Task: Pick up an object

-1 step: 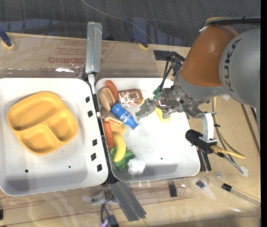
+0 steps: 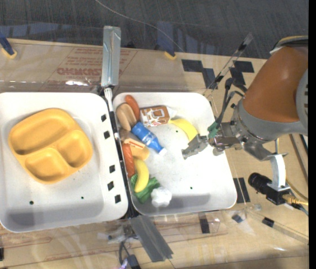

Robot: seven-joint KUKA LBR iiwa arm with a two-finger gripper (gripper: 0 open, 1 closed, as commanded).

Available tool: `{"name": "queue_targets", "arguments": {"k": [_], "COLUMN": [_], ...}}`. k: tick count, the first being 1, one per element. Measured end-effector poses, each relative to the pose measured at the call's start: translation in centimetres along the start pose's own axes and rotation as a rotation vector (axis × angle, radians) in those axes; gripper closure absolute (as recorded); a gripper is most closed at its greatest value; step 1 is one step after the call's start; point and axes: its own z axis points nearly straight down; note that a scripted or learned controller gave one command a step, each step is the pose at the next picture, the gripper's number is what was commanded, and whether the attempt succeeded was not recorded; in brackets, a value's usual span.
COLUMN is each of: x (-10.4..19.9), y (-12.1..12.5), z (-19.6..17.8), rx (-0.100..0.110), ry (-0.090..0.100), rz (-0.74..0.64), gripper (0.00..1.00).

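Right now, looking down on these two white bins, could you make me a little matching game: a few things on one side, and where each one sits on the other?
Things:
1. yellow plastic divided tray
2. blue plastic bottle
3. small white crumpled lump
4. robot's hand

Places:
A. near edge of the right bin
B. left bin
C. over the right bin's middle
D. right bin, beside the divider

Pairs: 1-B, 2-D, 3-A, 4-C
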Motion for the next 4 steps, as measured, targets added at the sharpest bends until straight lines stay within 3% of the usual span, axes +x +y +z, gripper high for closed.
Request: {"name": "queue_targets", "arguments": {"k": [1, 2, 3, 4], "x": [-2.2, -0.1, 1.7, 3.0], "y": [1.3, 5.6, 9.7, 15.9], "z": [10.9, 18.9, 15.0, 18.9], "rx": [0.008, 0.002, 0.005, 0.026], "ry": [0.002, 0.001, 0.001, -0.008], "rz": [0.253, 0.640, 0.837, 0.992], "gripper": [0.00, 0.00, 0.00, 0.00]}}
